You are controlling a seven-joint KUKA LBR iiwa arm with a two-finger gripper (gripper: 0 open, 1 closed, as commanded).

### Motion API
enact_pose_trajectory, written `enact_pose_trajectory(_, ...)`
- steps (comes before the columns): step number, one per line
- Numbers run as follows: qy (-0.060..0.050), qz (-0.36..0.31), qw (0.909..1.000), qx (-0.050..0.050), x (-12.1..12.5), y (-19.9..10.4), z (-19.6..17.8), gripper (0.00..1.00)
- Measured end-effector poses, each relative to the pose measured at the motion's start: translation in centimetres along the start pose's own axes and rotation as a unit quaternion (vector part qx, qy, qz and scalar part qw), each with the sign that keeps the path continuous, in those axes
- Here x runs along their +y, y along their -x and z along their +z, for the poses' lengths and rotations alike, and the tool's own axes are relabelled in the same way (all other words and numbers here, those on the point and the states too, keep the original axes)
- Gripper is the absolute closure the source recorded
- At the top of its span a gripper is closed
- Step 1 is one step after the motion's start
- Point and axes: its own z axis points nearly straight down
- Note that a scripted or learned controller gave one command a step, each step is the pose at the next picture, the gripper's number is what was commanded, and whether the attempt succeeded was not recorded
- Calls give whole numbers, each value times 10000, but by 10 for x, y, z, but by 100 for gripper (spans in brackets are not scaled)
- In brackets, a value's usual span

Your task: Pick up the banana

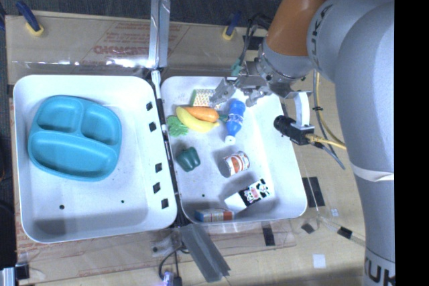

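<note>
Carrot point(201, 113) overlaps the banana point(191, 121), hiding part of it in the right bin point(285, 194). We place the gripper point(236, 92) at the bin's far side; its fingers blur into metal, so we cannot tell their state. Banana lies just left and nearer.

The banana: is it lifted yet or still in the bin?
Still in the bin. The banana lies on the right bin's floor beside a carrot.
</note>
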Motion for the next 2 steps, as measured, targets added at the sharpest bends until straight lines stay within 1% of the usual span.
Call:
enact_pose_trajectory(1, 13, -706, 9975, -5, -17, -32, 118, 0)
enact_pose_trajectory(2, -1, -739, 9973, -12, -17, -32, 112, 100)
